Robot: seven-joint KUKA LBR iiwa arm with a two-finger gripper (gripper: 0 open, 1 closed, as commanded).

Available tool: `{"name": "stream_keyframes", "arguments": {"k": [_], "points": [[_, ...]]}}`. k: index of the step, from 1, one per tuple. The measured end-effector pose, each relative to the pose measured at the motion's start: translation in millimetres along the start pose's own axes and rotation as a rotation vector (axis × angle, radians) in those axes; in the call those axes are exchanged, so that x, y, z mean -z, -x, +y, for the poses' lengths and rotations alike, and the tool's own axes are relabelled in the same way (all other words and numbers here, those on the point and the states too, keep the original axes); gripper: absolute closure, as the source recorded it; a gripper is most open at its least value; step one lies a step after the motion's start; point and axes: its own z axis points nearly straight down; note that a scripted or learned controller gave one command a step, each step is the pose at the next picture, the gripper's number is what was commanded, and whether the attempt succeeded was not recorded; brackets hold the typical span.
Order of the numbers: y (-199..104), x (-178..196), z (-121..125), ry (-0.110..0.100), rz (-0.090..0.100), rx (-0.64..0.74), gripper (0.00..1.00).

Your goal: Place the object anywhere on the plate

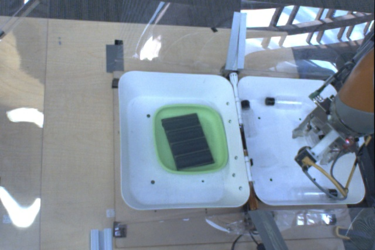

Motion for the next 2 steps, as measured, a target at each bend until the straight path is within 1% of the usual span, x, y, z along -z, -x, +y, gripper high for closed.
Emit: {"name": "stream_keyframes", "arguments": {"k": [1,2], "points": [[-30,2,-38,0.000,0.002,-0.007,0.00],[-53,58,46,0.005,0.004,-0.201,0.00]]}}
